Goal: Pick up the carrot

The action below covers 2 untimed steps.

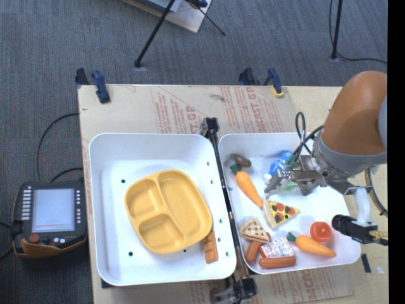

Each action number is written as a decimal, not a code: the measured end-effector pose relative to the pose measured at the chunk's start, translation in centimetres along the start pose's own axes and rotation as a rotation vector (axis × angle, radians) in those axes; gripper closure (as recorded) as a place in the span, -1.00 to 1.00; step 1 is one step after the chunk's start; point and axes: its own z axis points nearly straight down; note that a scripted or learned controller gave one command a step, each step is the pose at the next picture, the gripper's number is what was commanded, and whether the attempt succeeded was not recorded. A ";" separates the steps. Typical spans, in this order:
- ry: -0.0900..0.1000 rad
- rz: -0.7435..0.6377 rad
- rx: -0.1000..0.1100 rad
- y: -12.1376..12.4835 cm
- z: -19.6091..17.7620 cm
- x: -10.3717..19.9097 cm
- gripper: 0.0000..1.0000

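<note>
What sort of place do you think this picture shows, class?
Probably a robotics lab: a bench clamped on carpet, a teach pendant on the floor, and toy food such as a carrot in a white bin.

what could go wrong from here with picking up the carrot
Two carrots lie in the right bin: one carrot left of the gripper, another near the front, so the wrong one might get picked. The pizza slice lies beside the nearer carrot and could get nudged or grabbed instead.

So the arm [354, 125] comes in from the right, orange band up top, wrist angled down and leftward. The gripper [277, 183] hangs low, pointing left; can't really make out more.
</note>
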 end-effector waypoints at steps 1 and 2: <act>0.001 0.123 0.000 4.5 14.2 -2.8 -1.00; 0.003 0.129 0.004 4.5 13.5 -2.9 1.00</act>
